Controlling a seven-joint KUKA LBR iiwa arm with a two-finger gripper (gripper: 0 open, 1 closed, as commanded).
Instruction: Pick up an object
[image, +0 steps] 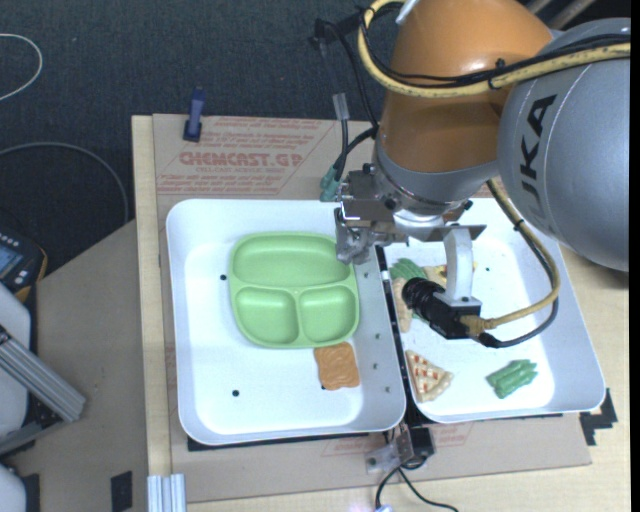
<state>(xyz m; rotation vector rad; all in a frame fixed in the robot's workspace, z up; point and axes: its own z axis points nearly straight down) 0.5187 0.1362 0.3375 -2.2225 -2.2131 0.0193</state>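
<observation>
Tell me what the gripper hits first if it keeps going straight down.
Probably the upper right rim of the green three-compartment plastic plate in the left white bin; the gripper hangs right over that corner. Depth is unclear from this slanted view.

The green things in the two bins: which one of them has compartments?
The pale green tray in the left bin has three compartments. The small green pieces in the right bin, one at its front and one under the arm, have none.
</observation>
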